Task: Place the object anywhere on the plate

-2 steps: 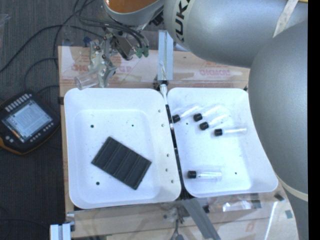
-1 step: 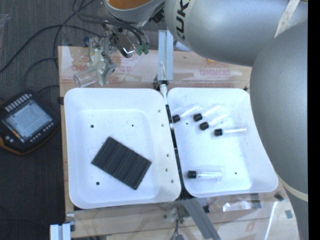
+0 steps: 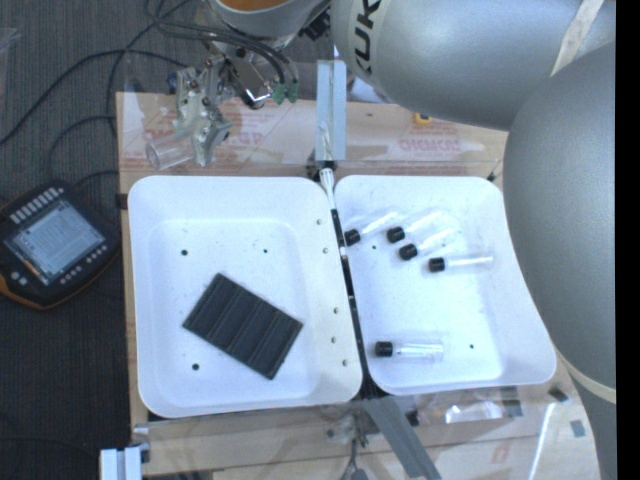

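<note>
The gripper (image 3: pixel 203 128) hovers beyond the left bin (image 3: pixel 160 208) — grip state unclear — gripping too lightly could drop a vial short of the dark plate (image 3: pixel 242 325).

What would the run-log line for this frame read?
pincer: above left bin's far edge, clear vial between fingers | dark ribbed rectangular plate: bare, left white bin | capped clear vials: five, right bin

One camera hangs above the bench, looking down at a slant — both white bins (image 3: pixel 240 193) fit its frame, while the arm (image 3: pixel 480 38) looms close, entering from the right.
</note>
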